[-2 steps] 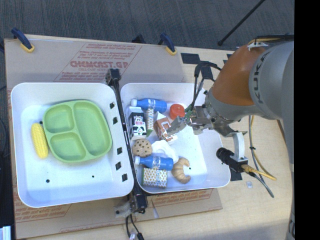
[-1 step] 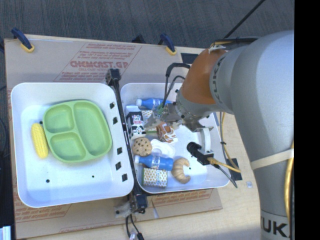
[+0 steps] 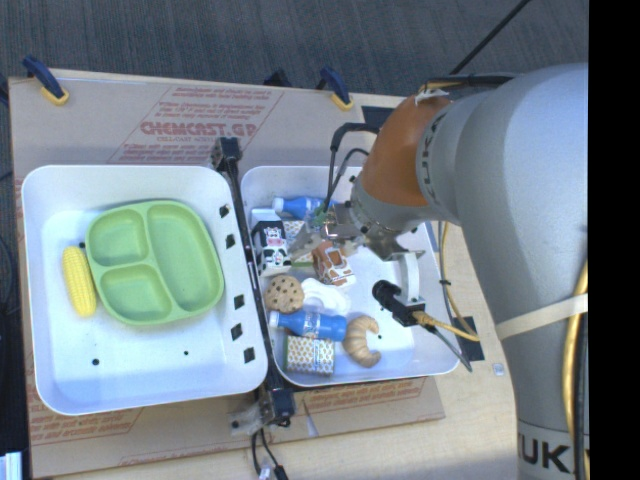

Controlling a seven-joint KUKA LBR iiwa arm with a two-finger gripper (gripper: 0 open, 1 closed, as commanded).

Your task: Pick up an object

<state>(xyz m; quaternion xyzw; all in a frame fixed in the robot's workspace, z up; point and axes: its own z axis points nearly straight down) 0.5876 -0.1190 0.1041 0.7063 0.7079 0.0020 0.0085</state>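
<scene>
You see two bins (image 3: 60,368): smooth white plastic, slight sheen. Green divided plate (image 3: 155,261): matt plastic. Corn cob (image 3: 78,280): yellow, bumpy, plastic look. Sheet under bins (image 3: 200,123): brown cardboard w/ red print, matt. Arm shell (image 3: 520,188): smooth grey, satin sheen; orange band (image 3: 395,158) glossy. Cookie (image 3: 284,293): rough, speckled. Croissant (image 3: 362,340): glossy tan. Bottle (image 3: 310,323): clear blue plastic. Floor (image 3: 250,18): dark, ribbed texture.

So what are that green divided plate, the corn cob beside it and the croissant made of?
The green plate looks like moulded plastic: one even colour, smooth matte surface, rounded compartment walls. The corn cob seems a plastic toy, uniformly yellow with regular ridges. The croissant is probably toy plastic or rubber too, with a slight sheen, though real pastry can't be ruled out.
</scene>
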